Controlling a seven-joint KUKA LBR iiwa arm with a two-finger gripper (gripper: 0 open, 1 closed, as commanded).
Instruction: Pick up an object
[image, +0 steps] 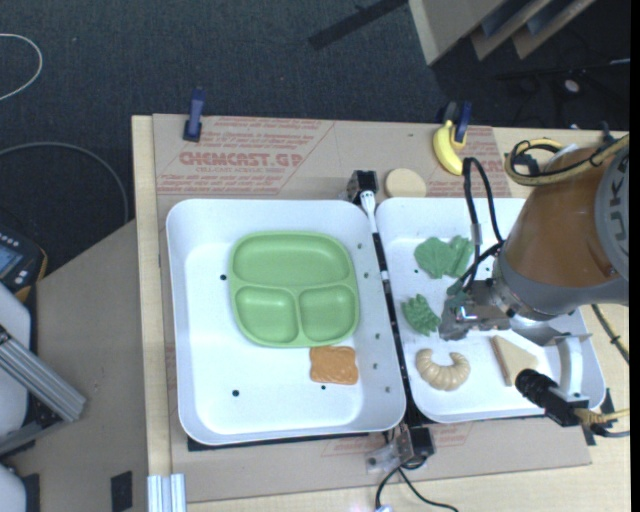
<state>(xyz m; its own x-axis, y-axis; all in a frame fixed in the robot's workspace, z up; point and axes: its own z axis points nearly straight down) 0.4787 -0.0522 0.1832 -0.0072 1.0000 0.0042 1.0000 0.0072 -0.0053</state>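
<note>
White bins sit side by side on the worktop (250, 160). The left bin (200, 330) holds a green tray (294, 288) and an orange block (333, 365). In the right bin (400, 225), the hand (460, 318) hovers between green leaves (444, 256) and a tan croissant (443, 368); its grip cannot be told.

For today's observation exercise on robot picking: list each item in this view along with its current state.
Green divided plate: flat in left bin, nothing in it.
Orange piece: lying beside the plate.
Two green leafy pieces: lying in right bin.
Beige curved piece: lying in right bin, ungrasped.
End effector: low over the right bin.
</note>
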